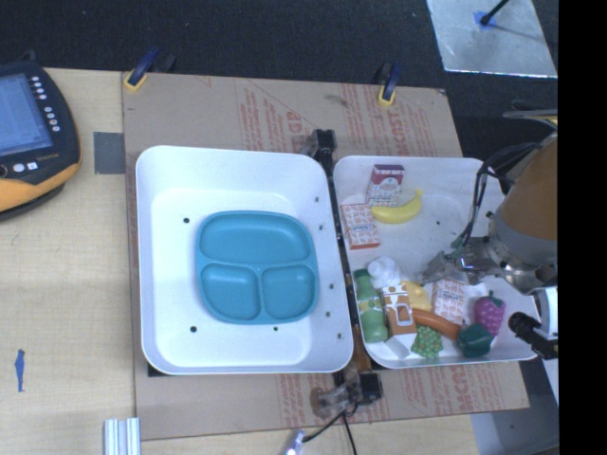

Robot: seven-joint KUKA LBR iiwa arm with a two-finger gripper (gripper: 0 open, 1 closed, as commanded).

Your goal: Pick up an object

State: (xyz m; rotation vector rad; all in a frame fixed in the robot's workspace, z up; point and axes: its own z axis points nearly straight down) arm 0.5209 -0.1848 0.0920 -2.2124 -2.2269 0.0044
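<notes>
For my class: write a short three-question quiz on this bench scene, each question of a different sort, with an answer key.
1. True or false: the blue divided plate lies in the left bin.
2. Which bin does the gripper sit over? A) left bin B) right bin C) neither
3. Fill in: the yellow banana lies just below the small ____ carton.

Key
1. True.
2. B, the right bin, among the toy foods.
3. Red-and-white.
</notes>
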